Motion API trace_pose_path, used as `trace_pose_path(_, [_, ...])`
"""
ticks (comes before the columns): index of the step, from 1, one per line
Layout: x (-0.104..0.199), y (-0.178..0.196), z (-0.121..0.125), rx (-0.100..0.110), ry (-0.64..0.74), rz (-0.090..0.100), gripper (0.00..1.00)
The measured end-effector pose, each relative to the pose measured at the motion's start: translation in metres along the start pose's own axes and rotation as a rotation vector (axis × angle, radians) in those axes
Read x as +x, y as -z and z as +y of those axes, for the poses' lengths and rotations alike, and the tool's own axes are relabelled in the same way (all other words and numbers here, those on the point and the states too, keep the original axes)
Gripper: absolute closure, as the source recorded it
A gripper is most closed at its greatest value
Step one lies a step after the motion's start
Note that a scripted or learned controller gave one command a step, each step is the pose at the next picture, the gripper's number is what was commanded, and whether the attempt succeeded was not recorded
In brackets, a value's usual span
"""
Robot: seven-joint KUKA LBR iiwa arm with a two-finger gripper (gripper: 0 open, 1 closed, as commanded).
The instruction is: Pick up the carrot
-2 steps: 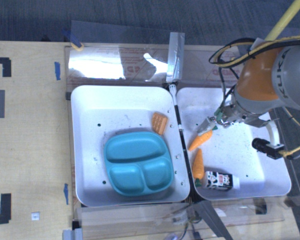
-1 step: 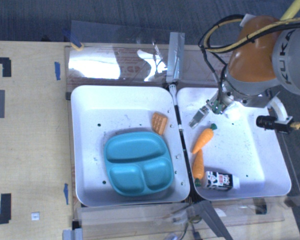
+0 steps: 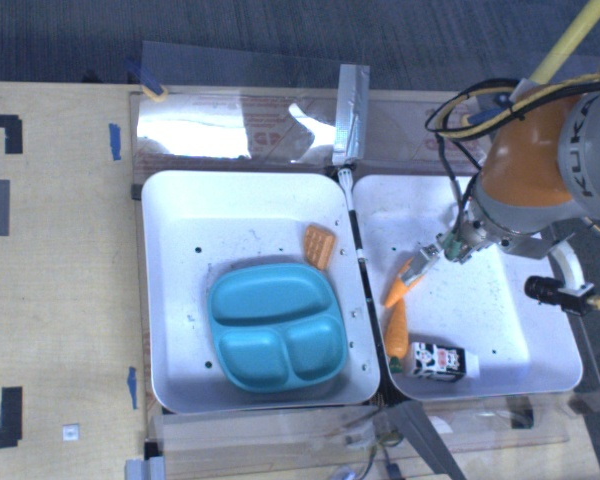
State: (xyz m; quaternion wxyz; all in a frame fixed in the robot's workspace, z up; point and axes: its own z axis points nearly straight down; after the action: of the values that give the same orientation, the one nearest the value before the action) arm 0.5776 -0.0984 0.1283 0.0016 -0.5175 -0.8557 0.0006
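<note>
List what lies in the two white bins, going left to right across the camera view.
Blue plastic divided tray → small orange ridged piece → orange carrot → small black-and-white carton lying on its side → grey arm's gripper, above the right bin.

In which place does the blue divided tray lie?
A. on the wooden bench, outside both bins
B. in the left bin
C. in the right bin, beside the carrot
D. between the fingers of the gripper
B: the blue divided tray rests on the floor of the left bin, while the carrot lies in the right bin.
</note>
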Motion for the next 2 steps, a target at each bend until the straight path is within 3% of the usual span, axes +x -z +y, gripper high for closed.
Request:
trace_pose_path(1, [0.007,-0.033,-0.006,-0.020,0.016,-0.004,0.00])
trace_pose_path(2, [0.006,-0.019,-0.003,-0.030,0.016,-0.011,1.00])
